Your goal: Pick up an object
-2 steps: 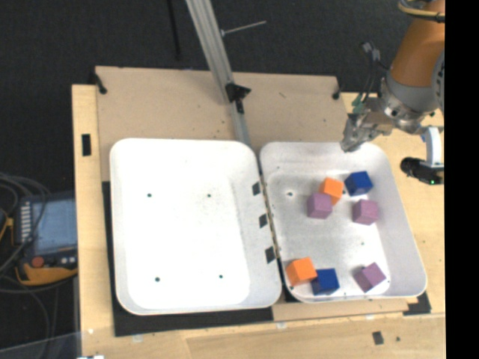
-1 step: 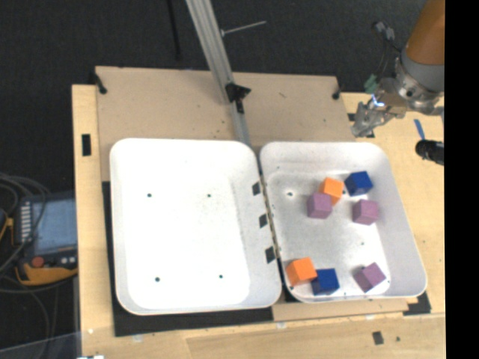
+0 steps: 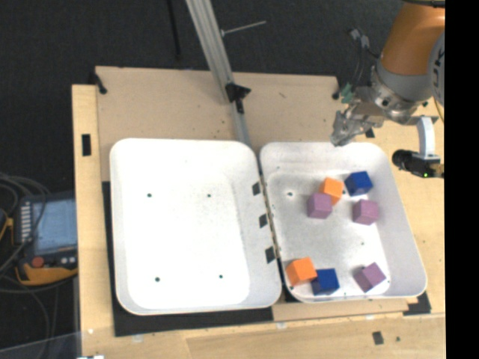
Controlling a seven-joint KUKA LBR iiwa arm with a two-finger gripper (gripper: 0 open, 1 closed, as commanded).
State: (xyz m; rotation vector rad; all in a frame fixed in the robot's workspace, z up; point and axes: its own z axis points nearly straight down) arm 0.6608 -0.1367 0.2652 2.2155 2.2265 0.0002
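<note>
The right bin holds several small cubes. Near its far side sit an orange cube, a blue cube, and two purple cubes. Along its near edge lie another orange cube, a blue cube and a purple cube. My gripper hangs above the far rim of the right bin, well up from the cubes, with nothing seen between its fingers. The arm's orange band shows at the top right.
The left bin stands beside the right one, with dark clips between them. A slanted metal pole rises behind the bins. A handheld pendant with cables lies off the bench at the left.
</note>
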